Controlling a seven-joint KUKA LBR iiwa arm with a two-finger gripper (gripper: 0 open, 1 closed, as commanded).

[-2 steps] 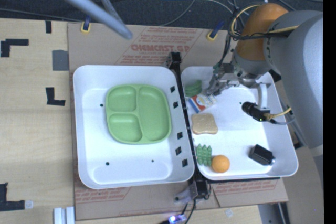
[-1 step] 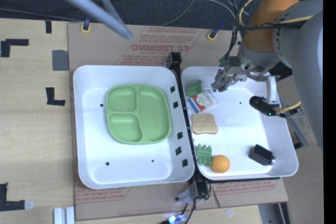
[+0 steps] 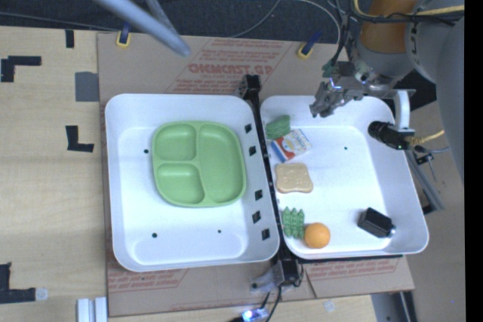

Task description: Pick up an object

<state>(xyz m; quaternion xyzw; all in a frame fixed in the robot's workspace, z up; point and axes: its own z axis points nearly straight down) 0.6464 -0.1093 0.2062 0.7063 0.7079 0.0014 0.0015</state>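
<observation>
The cardboard sheet [image 3: 226,60] bears red print, too blurred to read.

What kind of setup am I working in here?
Most likely a robotics lab's pick-and-place test bench. Two white bins sit on cardboard, one holding a green divided plate, the other toy food such as an orange and bread slice. Loose cables run behind.

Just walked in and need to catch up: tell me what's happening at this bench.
A grey KUKA arm reaches in from the right, its end effector hovering over the back edge of the right bin, holding nothing visible. That bin contains a green item, a small packet, a bread-shaped piece, a leafy green toy, an orange ball and a black block. The left bin holds a green divided plate. Nothing is picked up yet.
</observation>
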